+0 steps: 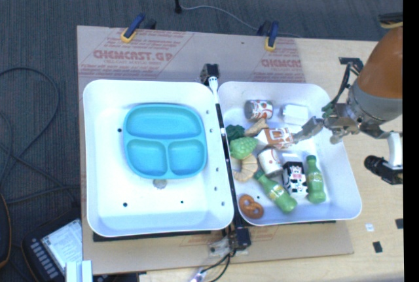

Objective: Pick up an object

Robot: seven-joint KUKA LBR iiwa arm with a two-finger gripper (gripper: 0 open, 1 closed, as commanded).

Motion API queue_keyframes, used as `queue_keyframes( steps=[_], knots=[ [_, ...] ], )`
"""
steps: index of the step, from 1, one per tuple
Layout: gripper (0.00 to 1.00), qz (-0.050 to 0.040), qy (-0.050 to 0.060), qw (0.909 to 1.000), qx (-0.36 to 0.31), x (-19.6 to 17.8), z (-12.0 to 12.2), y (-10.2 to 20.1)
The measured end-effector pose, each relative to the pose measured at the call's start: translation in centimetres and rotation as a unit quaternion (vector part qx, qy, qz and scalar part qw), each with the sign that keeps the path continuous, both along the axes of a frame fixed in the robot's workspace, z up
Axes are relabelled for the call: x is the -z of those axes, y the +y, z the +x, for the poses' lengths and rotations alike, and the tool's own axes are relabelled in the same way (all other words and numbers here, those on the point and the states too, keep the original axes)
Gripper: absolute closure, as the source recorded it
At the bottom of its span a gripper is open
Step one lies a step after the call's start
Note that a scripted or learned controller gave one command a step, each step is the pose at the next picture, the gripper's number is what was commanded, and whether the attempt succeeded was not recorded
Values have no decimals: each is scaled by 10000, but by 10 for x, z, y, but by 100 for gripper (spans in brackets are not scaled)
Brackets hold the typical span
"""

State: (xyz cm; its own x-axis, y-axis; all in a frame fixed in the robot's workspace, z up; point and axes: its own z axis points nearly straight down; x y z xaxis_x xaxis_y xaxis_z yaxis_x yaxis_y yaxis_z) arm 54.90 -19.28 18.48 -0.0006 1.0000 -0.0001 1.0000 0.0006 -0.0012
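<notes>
The claw point(313, 127) hovers over the right shallow white bin point(340, 169), above the small white block point(294, 113); whether it is spread, I cannot tell.

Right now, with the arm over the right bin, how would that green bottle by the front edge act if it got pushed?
The green bottle lies on its side and looks round, so it would probably roll. Its shiny surface may slip between fingers. Pressed beside the black and white carton, it would likely nudge that too.
</notes>
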Motion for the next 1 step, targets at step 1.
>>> queue_keyframes(
  steps=[1],
  knots=[
    [0,-5,-26,10000,-3,98,12,60]
  ],
)
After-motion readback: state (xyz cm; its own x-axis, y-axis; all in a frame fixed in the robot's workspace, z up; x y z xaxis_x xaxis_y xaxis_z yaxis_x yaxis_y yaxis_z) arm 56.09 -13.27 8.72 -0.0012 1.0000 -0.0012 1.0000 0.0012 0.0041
